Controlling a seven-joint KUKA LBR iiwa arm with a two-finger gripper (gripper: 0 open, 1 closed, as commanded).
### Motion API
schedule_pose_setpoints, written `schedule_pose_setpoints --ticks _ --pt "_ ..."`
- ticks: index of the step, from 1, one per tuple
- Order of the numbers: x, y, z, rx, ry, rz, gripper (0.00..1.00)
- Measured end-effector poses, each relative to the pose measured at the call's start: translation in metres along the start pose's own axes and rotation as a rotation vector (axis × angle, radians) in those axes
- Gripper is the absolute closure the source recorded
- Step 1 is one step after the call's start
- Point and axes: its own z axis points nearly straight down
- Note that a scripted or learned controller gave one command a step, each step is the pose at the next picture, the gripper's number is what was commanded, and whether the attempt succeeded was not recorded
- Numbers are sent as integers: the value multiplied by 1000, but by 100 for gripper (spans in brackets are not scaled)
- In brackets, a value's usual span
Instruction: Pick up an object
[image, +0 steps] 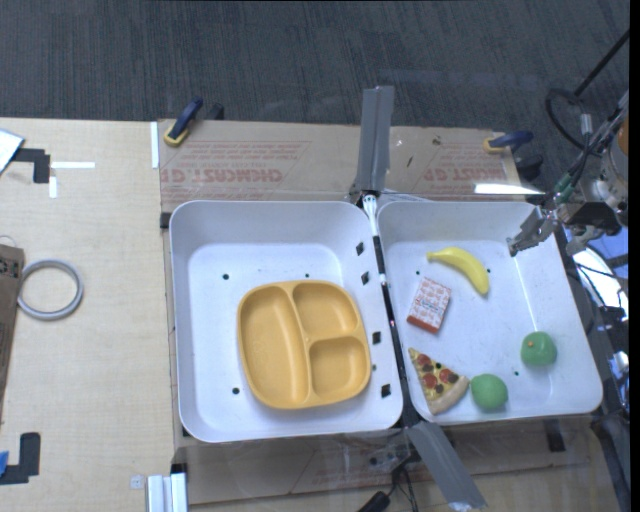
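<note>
The right bin has all the loose stuff: a yellow banana at the far end, and just near of it a small red-and-white box lying flat. Along the near edge there's a pizza slice toy, then a green ball right beside it, and a green apple a bit further right. They all sit apart with open floor around them, nothing stacked. The left bin only carries a yellow divided plate. The jaws hang over the right bin's far right corner, holding nothing; can't tell if they're spread. A tape roll sits on the worktop far left.
</note>
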Motion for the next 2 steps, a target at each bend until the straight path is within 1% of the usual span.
schedule_pose_setpoints --ticks 1,2 --pt "-7 54 96 -1 0 -26 0" --pt "25 66 195 -2 0 108 0"
